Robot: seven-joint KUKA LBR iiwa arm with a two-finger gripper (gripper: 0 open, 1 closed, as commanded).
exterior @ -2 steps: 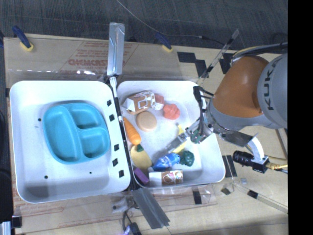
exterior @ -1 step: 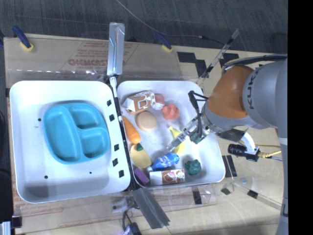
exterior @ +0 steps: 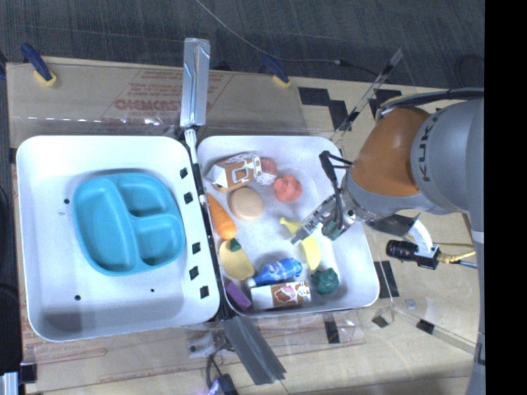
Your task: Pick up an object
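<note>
The right bin holds several toy foods. My gripper is low over its right-hand side, reaching in from the right, and sits right above the upper end of a yellow banana-shaped piece. A pink-red lump lies up and to the left of the gripper, and a beige round piece lies to its left. A green piece rests below the banana. The grey wrist with its orange band covers the bin's right rim.
Also in the right bin are a small printed carton, an orange carrot, a yellow fruit, a blue bottle, a labelled box and a purple piece. The left bin holds a blue divided tray.
</note>
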